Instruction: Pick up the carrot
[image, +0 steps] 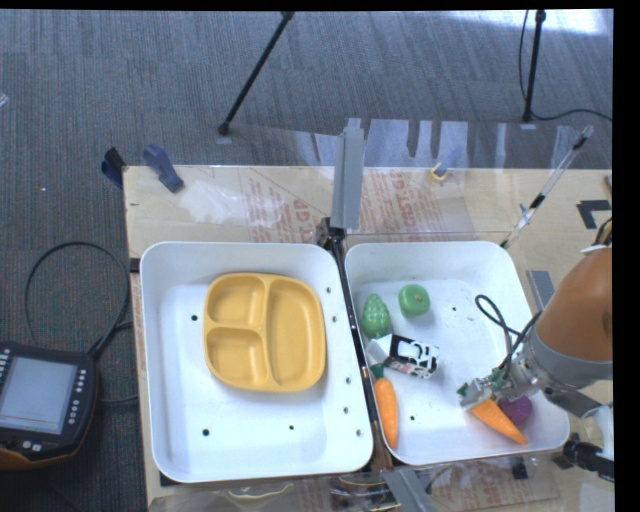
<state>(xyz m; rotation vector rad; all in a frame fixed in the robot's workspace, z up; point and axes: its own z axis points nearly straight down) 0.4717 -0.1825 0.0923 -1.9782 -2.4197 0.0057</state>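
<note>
the gripper (487, 388) hangs low over the front right corner of the right bin (450, 258), its tip a small cluster of metal and green parts; whether it is spread or closed cannot be told from this slant. just below and touching it in the view lies an orange wedge-shaped piece (498, 420), pointed toward the front right, with a purple item (517, 408) tucked just beside it. behind the tip, a black cable (494, 312) loops up toward the grey wrist and the orange band (592, 305) of the arm at the right edge.

the carrot (387, 410) lies well apart from the gripper, at the front left of the same bin, close along the wall by the divider. it is a smooth, bright orange, tapered shape with a small green top at its far end, its narrow tip pointing to the front.

near its green top sits a black and white toy (413, 355), and farther back a green strawberry-like piece (376, 316) and a round green item (414, 299). the left bin (170, 420) holds a yellow divided plate (266, 331).
</note>
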